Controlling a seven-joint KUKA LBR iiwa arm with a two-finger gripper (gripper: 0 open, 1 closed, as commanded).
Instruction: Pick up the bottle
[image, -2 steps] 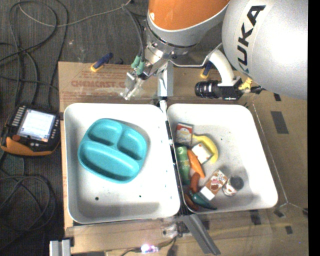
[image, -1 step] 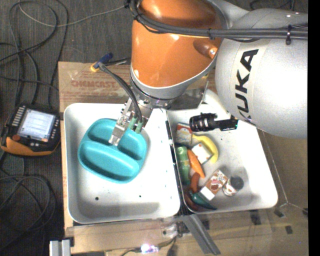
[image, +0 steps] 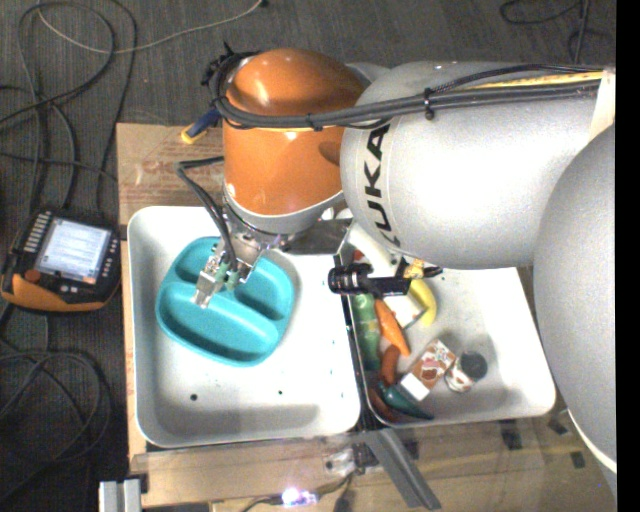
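Note:
The bottle (image: 458, 369) is small, with a reddish-brown label and a dark round cap. It lies in the right bin (image: 520, 400) near that bin's front right, among other items. My gripper (image: 217, 280) hangs over the left bin (image: 250, 400), right above the teal divided tray (image: 200, 325). It is well to the left of the bottle, across the wall between the two bins. The large grey arm and its orange band cover the back of both bins.
The right bin also holds a yellow banana (image: 425, 300), an orange carrot-like piece (image: 392, 330), a dark green pepper-like item (image: 400, 402), a white block (image: 413, 385) and a long green piece (image: 364, 330). A handheld control pendant (image: 65, 258) lies on the floor to the left.

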